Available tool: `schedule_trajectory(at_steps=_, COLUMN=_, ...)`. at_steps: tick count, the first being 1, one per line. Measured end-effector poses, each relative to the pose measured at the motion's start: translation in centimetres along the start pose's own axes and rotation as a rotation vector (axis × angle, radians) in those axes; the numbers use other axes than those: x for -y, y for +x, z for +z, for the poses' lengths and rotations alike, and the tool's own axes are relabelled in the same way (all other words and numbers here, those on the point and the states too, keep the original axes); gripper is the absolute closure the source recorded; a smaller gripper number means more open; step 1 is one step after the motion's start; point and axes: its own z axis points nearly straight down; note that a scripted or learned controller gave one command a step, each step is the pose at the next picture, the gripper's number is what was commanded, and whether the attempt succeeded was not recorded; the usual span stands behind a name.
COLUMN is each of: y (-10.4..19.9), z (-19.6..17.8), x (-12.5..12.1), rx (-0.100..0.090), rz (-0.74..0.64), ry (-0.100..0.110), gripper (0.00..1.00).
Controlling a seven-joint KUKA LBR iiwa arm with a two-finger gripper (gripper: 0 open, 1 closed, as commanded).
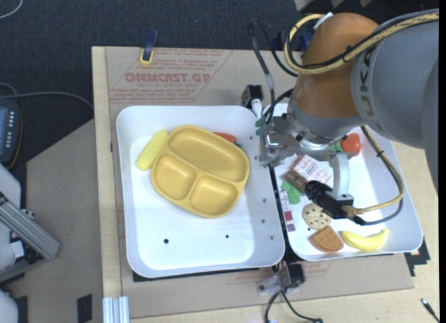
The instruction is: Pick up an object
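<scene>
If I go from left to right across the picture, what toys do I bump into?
Corn cob → yellow divided plate → cracker → banana.

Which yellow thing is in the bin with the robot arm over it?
The banana, at the right bin's front edge. The yellow corn and divided plate sit in the left bin.

Dark carpet floor [104, 8] surrounds a brown board-topped bench [174, 74].
</scene>
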Motion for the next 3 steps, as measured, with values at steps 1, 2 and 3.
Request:
schedule_trajectory(at_steps=1, y=-1.8, z=-0.3, x=-0.9, rx=0.002, rz=0.007, ry=-0.001, gripper=1.00)
schedule_trajectory(at_steps=2, y=-0.9, z=1.0, x=0.5, rx=0.001, rz=0.005, ry=0.005, gripper=1.00)
schedule_trajectory(at_steps=3, y=-1.4, z=1.3, x=-0.4, rx=0.002, rz=0.006, ry=0.000, gripper=1.00)
